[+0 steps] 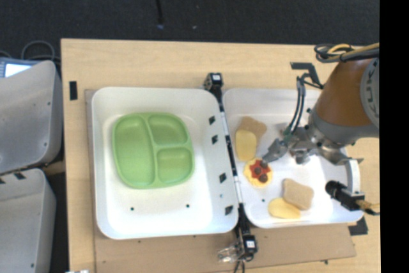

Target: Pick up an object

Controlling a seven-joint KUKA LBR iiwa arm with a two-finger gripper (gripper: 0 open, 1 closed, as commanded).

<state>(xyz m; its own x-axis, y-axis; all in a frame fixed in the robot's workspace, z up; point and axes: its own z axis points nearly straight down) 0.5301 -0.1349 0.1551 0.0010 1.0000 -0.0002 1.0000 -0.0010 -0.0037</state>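
I'm seeing the end effector [273,151] sitting low in the right bin [281,101], just beside the red-and-yellow toy [259,172]. Can't tell its state, so I'm not calling a grasp: pick not done, lift still to come.

Right bin is holding that toy mid-left, a yellow piece [245,144] and a tan piece [253,126] farther back, plus a tan block [298,192] and a yellow lump [284,208] at the near edge. Left bin [102,201] is holding a green divided plate [153,149]. Both bins are sitting on the table [147,64].
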